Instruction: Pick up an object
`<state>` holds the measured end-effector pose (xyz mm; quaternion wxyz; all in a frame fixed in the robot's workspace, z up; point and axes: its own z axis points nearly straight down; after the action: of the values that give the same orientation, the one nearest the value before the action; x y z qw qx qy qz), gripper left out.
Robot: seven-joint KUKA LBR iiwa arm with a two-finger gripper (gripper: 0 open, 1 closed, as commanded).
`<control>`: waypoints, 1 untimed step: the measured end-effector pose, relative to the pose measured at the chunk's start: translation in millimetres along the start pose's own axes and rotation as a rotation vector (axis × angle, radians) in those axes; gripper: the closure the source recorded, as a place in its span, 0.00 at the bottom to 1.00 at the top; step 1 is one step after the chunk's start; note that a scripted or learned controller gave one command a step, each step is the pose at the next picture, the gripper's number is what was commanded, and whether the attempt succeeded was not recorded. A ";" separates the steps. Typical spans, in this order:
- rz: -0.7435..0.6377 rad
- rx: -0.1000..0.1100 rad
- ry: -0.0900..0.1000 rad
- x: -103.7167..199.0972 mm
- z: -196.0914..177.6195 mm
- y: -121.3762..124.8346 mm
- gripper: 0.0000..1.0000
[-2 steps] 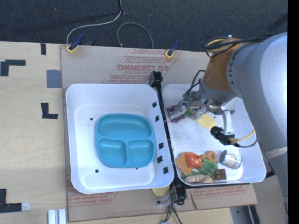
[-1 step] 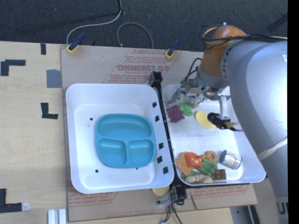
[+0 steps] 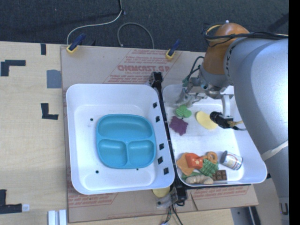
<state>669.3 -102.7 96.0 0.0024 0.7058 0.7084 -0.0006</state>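
gripper (image 3: 186,96): low over right bin's (image 3: 253,170) far end, finger state cannot tell | green leafy toy (image 3: 183,111): just below gripper, beside purple toy (image 3: 178,124) | blue divided tray (image 3: 125,140): left bin (image 3: 79,102)

The right bin (image 3: 248,170) held small toy foods: a green leafy piece (image 3: 183,111) lay near its far-left corner; a purple piece (image 3: 178,124) just beside it; a yellow disc (image 3: 205,120) mid-bin; a silver can (image 3: 231,161) on its side by a jumbled pile (image 3: 201,168).
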 end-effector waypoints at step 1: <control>-0.003 0.002 0.007 91.5 -93.3 -77.6 1.00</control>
<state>591.1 -11.1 188.7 -0.0009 0.7046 0.7096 0.0010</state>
